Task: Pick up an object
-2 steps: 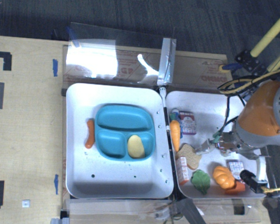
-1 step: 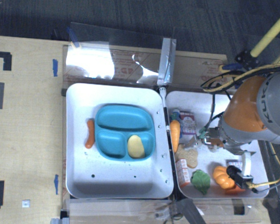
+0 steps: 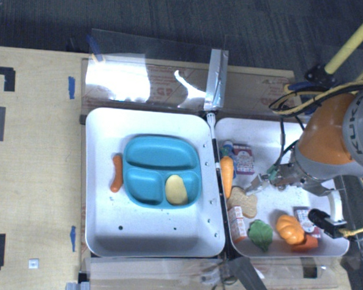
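Grey arm with orange band is seen over the right bin (image 3: 274, 130), entering from the right. The gripper (image 3: 276, 176) is positioned low over the bin floor, roughly mid-bin; whether it is apart or together cannot be told from this view, and nothing is seen clamped in it.

Objects relative to the gripper:
- Tan cracker-like piece (image 3: 243, 201): just below-left of the gripper, nearest item, apart from it.
- Orange carrot (image 3: 227, 173): left of the gripper, laid along the bin's left wall.
- Small printed packet (image 3: 242, 158): up-left of the gripper, beside the carrot.
- Green vegetable (image 3: 261, 233): below the gripper, near the bin's front edge.
- Orange rounded item (image 3: 290, 229): below-right of the gripper, just beside the green vegetable.
- Red-labelled packet (image 3: 238, 227): below-left, at the front-left corner.

Left bin (image 3: 97, 216), well apart from the gripper, across the divider: a blue sectioned tray (image 3: 156, 158) is held there, with a yellow lemon-like item (image 3: 176, 189) in its lower-right compartment. A second small orange carrot (image 3: 116, 172) is laid just left of the tray.
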You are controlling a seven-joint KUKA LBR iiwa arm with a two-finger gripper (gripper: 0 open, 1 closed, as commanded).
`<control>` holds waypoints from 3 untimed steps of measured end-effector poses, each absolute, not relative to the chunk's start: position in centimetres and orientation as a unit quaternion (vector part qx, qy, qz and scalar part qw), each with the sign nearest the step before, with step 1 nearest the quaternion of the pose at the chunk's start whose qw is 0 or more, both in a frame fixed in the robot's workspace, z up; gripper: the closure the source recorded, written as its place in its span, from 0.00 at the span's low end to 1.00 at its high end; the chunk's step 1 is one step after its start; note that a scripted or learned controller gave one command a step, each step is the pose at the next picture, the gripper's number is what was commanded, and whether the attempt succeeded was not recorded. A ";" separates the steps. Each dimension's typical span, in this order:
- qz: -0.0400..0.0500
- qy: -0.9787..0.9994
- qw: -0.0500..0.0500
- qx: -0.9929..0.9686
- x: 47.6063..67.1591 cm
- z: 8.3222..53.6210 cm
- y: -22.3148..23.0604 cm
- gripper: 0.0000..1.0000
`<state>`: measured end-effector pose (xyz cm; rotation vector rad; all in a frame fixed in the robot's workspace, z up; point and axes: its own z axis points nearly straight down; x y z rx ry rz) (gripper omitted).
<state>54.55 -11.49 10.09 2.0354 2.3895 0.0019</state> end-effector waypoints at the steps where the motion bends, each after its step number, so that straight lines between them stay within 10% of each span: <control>1: 0.001 0.743 0.002 0.669 61.2 8.7 -10.6 0.00; 2: 0.001 0.712 0.002 0.702 53.5 8.8 -11.5 0.00; 3: 0.002 0.686 0.003 0.728 57.2 8.7 -9.9 0.00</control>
